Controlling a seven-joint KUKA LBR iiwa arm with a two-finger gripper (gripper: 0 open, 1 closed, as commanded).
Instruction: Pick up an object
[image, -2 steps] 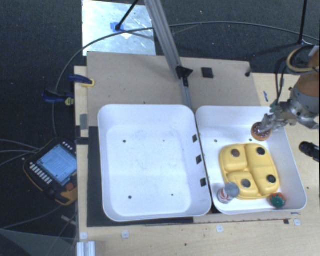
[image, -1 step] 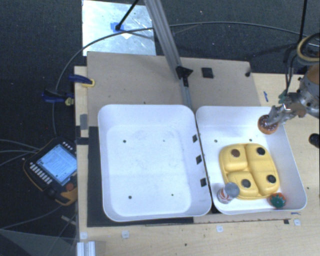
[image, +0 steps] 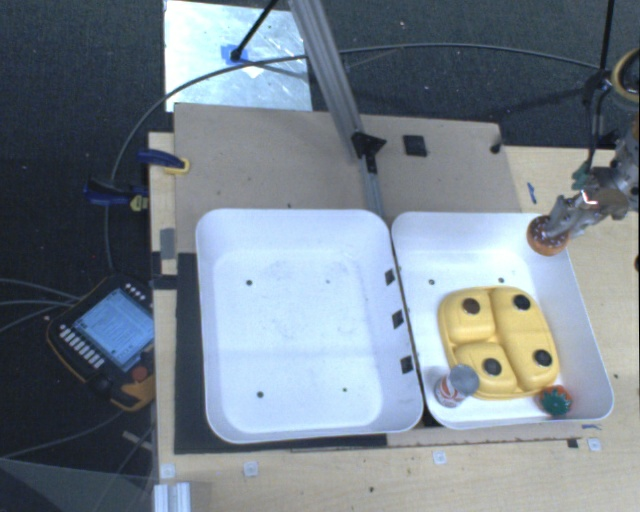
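Observation:
In the right bin (image: 590, 330) lies a yellow block (image: 498, 342) with four rounded lobes, each marked by a dark dot. A small grey and red object (image: 457, 384) rests against its near left corner. A green and orange object (image: 556, 401) lies in the bin's near right corner. My gripper (image: 560, 226) hangs over the bin's far right rim, well beyond the yellow block. A small brown round thing (image: 547, 240) sits right at its tip; whether it is held I cannot tell.
The left bin (image: 215, 300) stands beside the right one, with black clips (image: 397, 318) on the shared rim. A slanted metal pole (image: 335, 80) ends at the far edge of the bins. A teach pendant (image: 105, 335) and cables lie off the bench to the left.

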